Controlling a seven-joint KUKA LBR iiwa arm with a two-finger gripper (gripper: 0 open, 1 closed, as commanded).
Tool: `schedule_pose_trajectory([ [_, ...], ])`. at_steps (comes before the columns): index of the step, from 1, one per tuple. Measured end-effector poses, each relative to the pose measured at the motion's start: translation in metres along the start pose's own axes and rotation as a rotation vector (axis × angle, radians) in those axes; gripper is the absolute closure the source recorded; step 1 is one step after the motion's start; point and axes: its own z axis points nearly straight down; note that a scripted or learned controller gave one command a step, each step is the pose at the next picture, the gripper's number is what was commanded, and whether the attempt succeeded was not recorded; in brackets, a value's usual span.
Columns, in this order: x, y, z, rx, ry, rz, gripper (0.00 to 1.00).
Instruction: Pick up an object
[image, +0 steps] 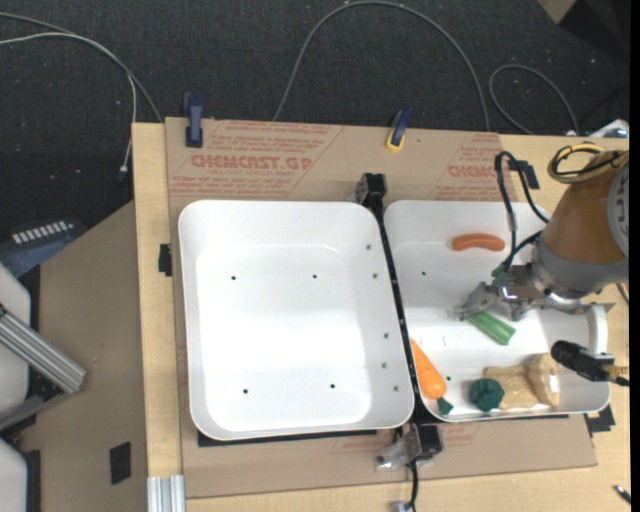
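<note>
Green and blocky, a small plastic piece (494, 327) lies tilted near the middle of the right-hand bin (440, 225), and it looks like the object the arm is going for. The gripper (488, 301) hangs directly over its upper end, touching or nearly touching it; whether the piece sits between the fingers cannot be made out, nor can how wide they stand. The grey arm with its orange band (585, 225) leans in over the bin's right edge, probably so the wrist can come down on the piece from above.

Other toys lie apart from it, which leaves room for a clean grasp. An orange sausage shape (478, 241) rests toward the bin's far edge. An orange carrot (428, 372) lies along the left wall near the front-left corner. A dark green lump (487, 393) and a tan bread-like piece (528, 385) sit side by side against the front edge.

White and shallow, the left-hand bin (290, 320) sits just beside the right one on a cardboard-covered bench (260, 155), held with a blue clamp (193, 118) and a yellow clamp (399, 129) at the far edge.
</note>
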Motion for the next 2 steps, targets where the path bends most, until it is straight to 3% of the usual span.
schedule_pose_trajectory([
  [1, 0.003, 0.001, -0.011, -0.001, 0.001, -0.004, 1.00],
  [2, 0.116, 0.010, -0.124, -0.011, 0.004, -0.014, 1.00],
])
